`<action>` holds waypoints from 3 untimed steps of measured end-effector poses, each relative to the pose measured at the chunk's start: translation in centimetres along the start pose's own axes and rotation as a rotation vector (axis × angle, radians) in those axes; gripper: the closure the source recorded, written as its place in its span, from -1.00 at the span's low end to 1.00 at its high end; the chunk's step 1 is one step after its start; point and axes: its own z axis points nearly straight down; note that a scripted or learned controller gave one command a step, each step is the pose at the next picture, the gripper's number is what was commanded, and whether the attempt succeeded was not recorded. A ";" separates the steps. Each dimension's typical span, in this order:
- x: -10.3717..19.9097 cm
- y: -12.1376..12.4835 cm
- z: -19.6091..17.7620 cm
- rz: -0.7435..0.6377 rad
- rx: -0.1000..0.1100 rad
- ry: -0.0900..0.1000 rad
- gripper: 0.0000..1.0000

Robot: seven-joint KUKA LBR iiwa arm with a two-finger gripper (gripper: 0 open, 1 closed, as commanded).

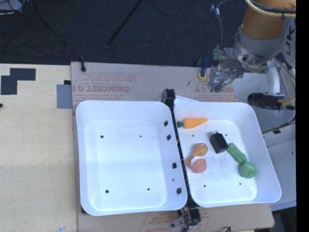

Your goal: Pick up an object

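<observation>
A: Item one, jaws (219,83). Location: above the far rim of the right bin (268,178), hanging off the grey wrist with the orange band. State: cannot tell whether apart or together; too small and cluttered at the tip. Nothing seen between them.

B: Item two, candidates for pickup?

A: All in the right bin. Orange carrot (194,123), lying flat near the far-left corner, just beside the divider. Black block (218,142), mid-bin. Green dumbbell-shaped toy (241,160), slanting toward the near right, its upper end almost touching the black block. Tan drumstick-shaped piece (197,152), touching a pink round piece (198,165).

B: Recommended handling?

A: Judgement only: the carrot sits closest to the jaws and apart from the rest; come straight down and close across its narrow width. The divider clips (168,123) alongside leave little margin on that side.

B: Item three, surroundings?

A: Left bin (84,178), white, beside the right. Cardboard sheet (111,85) beneath both, on the pale counter (34,153). Obstructions: the tan and pink pair crowd each other; so do the block and green toy.
</observation>
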 end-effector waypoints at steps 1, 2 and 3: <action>3.0 -0.1 -8.1 0.001 -0.008 0.000 1.00; 5.6 -0.2 -20.5 0.001 -0.013 0.000 1.00; 11.3 -0.1 -19.6 0.000 0.002 0.000 1.00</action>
